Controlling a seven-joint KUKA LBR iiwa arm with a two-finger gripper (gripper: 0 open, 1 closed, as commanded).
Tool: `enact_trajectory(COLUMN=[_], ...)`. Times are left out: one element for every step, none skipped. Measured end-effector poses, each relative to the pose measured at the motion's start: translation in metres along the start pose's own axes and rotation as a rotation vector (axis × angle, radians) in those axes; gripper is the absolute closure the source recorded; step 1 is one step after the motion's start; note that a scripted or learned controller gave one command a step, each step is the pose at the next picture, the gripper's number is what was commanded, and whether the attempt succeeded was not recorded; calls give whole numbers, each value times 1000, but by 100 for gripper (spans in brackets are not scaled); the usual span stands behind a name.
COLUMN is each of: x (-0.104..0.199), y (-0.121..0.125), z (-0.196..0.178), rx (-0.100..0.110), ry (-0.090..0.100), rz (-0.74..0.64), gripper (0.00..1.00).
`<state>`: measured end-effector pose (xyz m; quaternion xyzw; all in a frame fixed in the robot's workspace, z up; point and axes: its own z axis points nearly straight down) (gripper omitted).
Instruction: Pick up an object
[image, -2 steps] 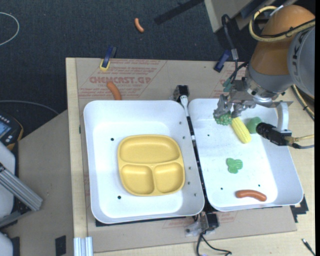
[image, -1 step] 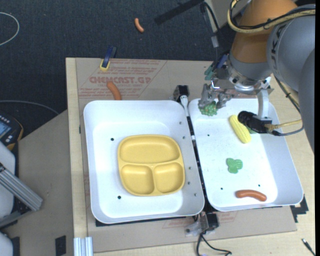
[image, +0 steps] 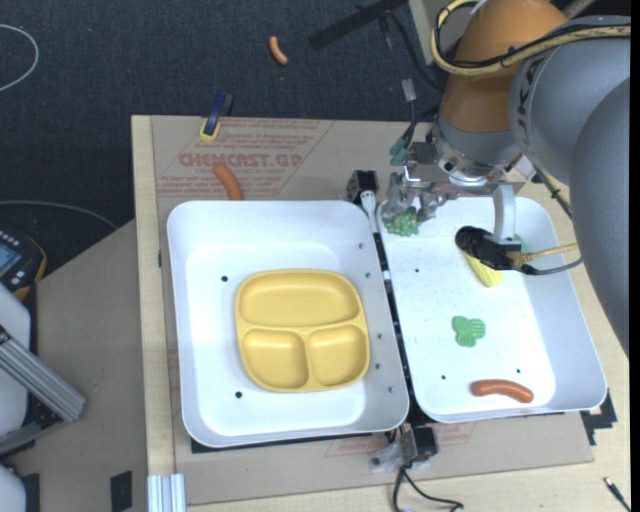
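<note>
Right between the fingers (image: 405, 212) sits a green toy (image: 403, 224).

the scene is evenly and fairly brightly lit from above, with no hard beam from any one side. the two white bins (image: 190, 300) are the brightest areas and come close to washing out, so their walls and floors blend with little shading; soft grey shadow gathers only along the inner rims. the yellow tray (image: 300, 328) shows gentle highlights on its ridges and faint shading in its compartments. the dark floor (image: 110, 60) at the top stays deep and nearly textureless. the arm (image: 560, 90) looms close to the lens at the upper right and looks soft and slightly blurred. small things look grainy, with fine detail lost.
</note>
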<state>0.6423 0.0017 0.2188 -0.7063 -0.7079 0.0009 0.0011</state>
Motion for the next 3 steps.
enact_trajectory(x=[-4,4,6], y=[2,11,13], z=[-7,-16,3], rx=[-5,-7,0], ry=[-1,-1,-1], rz=[2,1,0], gripper=[100,100,100])
